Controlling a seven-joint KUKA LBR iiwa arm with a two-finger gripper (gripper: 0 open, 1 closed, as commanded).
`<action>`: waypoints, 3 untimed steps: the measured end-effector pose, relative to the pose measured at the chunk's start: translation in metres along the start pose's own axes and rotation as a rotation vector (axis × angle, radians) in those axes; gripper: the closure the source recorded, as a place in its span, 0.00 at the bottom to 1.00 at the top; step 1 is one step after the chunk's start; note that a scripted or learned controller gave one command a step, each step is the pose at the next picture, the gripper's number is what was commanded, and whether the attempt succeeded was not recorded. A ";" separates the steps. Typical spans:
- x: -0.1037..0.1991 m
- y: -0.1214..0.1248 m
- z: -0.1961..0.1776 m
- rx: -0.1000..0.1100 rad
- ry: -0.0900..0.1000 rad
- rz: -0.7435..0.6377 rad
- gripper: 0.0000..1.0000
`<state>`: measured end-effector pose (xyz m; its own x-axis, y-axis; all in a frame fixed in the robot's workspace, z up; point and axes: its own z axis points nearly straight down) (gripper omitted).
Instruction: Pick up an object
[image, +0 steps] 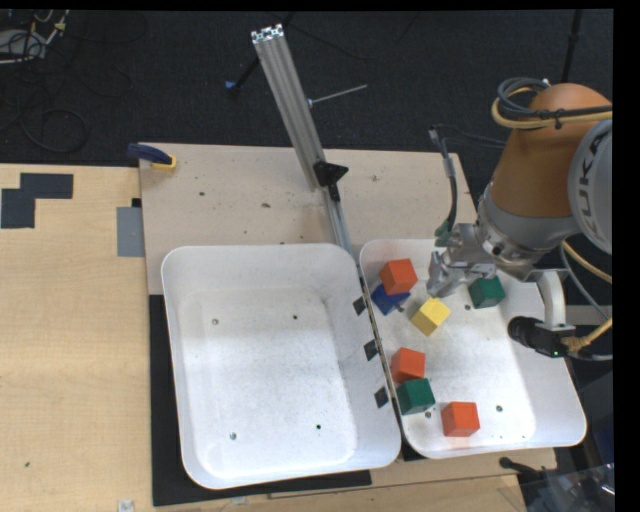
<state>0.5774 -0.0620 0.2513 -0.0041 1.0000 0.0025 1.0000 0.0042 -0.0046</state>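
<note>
Two-finger gripper (441, 288): jaw state cannot be told, poised just above small yellow wooden cube (431, 316). Risk: crowding green cube (487, 292) may deflect descent.

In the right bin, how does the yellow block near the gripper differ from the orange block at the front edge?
The small yellow cube-shaped block is yellow, and the orange cube-shaped block is orange. The yellow block lies right by the gripper, in the middle of the right white bin; the orange one sits apart, by the near rim. The yellow block looks turned cornerwise, the orange one squarer to the rim. Both look similar in size.
</note>
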 end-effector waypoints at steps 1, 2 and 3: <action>0.055 -0.009 -0.004 -0.001 0.000 -0.001 1.00; 0.103 -0.023 0.013 0.001 -0.001 0.001 1.00; 0.150 -0.030 0.027 0.002 -0.001 0.000 1.00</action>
